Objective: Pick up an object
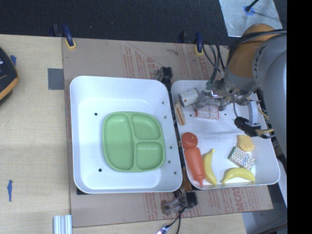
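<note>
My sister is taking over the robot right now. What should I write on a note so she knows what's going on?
Gripper: low over the far end of the right bin, by a small red-and-white packet. I cannot tell if it is open or shut, and nothing shows in its grasp.
Right bin: orange carrot-like toy, two bananas, a patterned block, a yellow piece.
Left bin: green divided plate.
Done: nothing picked up yet.
Left: grab one object and lift it.
</note>
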Tool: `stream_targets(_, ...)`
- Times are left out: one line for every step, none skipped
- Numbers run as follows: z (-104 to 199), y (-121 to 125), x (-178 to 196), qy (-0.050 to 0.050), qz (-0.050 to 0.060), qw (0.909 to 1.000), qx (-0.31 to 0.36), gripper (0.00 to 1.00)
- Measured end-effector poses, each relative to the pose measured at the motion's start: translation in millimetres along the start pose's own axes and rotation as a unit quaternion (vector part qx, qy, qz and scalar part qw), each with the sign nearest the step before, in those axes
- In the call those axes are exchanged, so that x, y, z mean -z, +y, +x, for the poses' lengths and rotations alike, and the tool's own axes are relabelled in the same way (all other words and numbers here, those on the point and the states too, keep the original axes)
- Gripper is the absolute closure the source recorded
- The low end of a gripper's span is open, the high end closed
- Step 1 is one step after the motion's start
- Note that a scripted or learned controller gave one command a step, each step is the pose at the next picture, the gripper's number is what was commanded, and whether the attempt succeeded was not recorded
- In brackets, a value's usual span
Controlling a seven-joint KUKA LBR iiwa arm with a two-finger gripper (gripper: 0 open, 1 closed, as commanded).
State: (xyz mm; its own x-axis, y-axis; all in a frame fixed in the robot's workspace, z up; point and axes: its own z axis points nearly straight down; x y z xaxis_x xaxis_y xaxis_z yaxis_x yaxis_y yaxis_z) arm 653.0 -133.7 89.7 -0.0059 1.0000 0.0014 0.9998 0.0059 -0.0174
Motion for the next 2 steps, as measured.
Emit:
stream_targets(-0.4,-0.1,10.5,0.000,0.001,1.0000,0.003,1.00)
stream_targets(67.2,-55.0,101.7,0.000,-0.007,1.0000,0.000,1.00)
